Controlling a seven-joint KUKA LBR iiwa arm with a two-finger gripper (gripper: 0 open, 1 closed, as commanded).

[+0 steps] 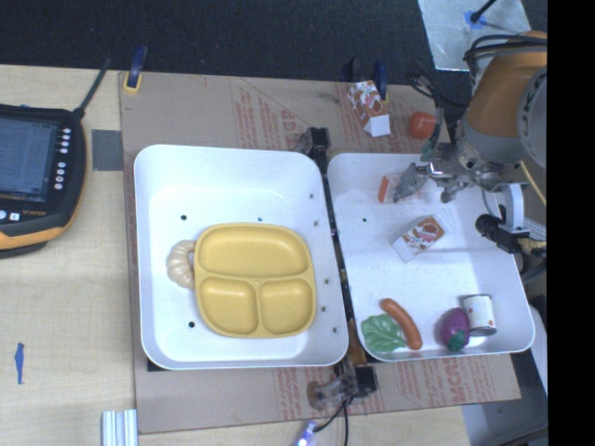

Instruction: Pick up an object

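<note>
Cardboard-covered bench [232,110], dark floor [232,12] behind; tool [429,182] spread wide over right bin [502,277].

Arm low, fingers [428,182] spread

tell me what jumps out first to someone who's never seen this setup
The big yellow divided plate in the left bin grabs the eye first, with a pale ridged object tucked against its left edge. Next is the grey and orange arm reaching in from the right, its gripper low over the far end of the right bin. There, a small carton lies mid-bin, and a sausage, green leaf, purple piece and can sit along the near edge.
</note>
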